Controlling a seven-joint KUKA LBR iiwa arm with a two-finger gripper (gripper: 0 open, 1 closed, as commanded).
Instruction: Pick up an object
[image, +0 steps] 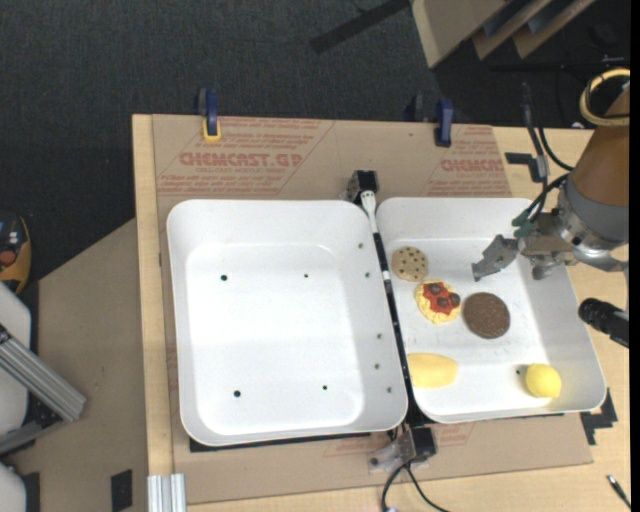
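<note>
Cookie lies left of arm reaching over right bin.

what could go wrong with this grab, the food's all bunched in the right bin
Two risks, both judgement calls. The brown cookie touches the pizza piece, so a descent on either may nudge or catch the other. The lemon sits close to the right bin's front wall, leaving little room for a finger on that side. The gripper hangs above the bin with nothing between its fingers.
</note>
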